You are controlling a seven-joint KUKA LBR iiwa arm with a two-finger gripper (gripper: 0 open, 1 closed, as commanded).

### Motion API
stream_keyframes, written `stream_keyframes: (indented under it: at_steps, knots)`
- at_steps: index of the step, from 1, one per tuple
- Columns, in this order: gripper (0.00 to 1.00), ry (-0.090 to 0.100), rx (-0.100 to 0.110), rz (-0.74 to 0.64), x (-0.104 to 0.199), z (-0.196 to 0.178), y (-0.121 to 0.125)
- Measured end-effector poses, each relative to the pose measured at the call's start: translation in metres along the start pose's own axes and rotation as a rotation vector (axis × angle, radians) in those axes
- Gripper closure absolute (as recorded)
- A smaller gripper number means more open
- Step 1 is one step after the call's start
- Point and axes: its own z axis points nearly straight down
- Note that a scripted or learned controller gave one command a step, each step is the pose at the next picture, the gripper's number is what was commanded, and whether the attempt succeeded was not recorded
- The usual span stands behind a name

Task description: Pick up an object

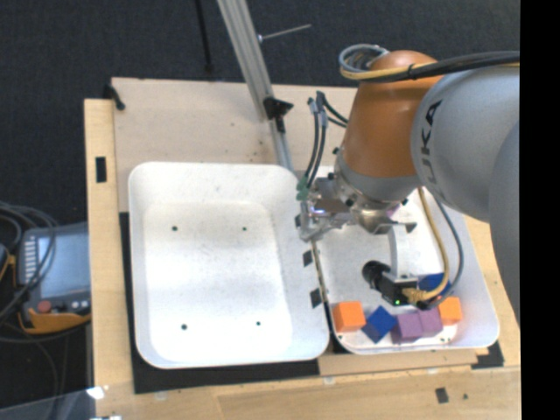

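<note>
Blocks (398,320) cluster along the right bin's (479,322) near wall; the left bin (157,191) sits beside it.

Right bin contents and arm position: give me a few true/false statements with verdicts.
1. An orange block lies in the right bin. True.
2. The blue block sits in the left bin. False: it is in the right bin, beside the orange block.
3. A purple block lies near the right bin's front rim. True.
4. The arm hangs over the left bin. False: it is above the right bin.
5. The blocks are stacked in a tower. False: they lie side by side.
</note>
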Motion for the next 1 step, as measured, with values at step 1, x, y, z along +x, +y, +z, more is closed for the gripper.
stream_keyframes:
  at_steps: [1]
  knots:
    - [1.0, -0.001, -0.002, 0.001, 0.0403, 0.0114, 0.0127]
